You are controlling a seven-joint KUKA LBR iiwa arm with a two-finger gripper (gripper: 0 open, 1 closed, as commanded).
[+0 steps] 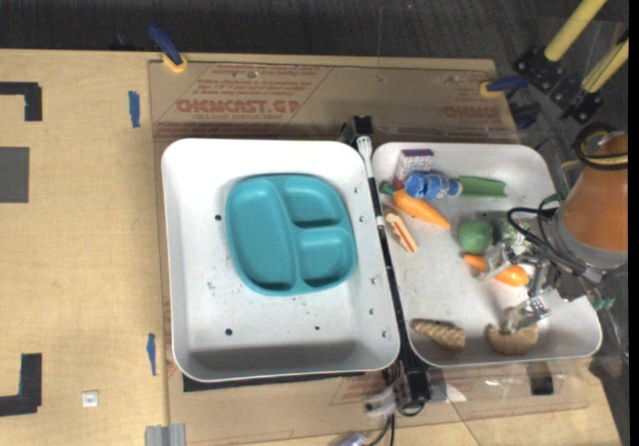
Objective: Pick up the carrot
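Carrot (420,209) pickup is pending: the carrot is lying in the right bin (449,279), near that bin's upper left corner, and nothing is gripping it.

Left bin (200,264): a shallow white moulded tray with rounded corners, sitting just beside the right bin. It is carrying a teal divided plate (292,232) of smooth plastic with three recesses.

Arm (597,205): it is reaching over the right bin's right edge, its orange band showing above the wrist. The gripper (527,309) is hanging low near the right bin's lower right corner, well apart from the carrot. The claw state cannot be told here; cables and metal parts are cluttering that area.

Carrot: a tapered orange toy with a smooth plastic look, pointing toward the right bin's centre. A blue bottle (431,185) is touching or nearly touching its upper side, and a pale peach item (401,231) is lying just below it.

Smaller contents of the right bin: a round green item (475,232), a green stick (481,185), and two rough tan pieces (439,334) along its lower wall.

Likely faults: the claw is risking a grab of the small orange piece (511,275) close to it instead of the carrot. Crowding neighbours are likely to deflect a descent. The smooth taper is likely to slip from a poor pinch.
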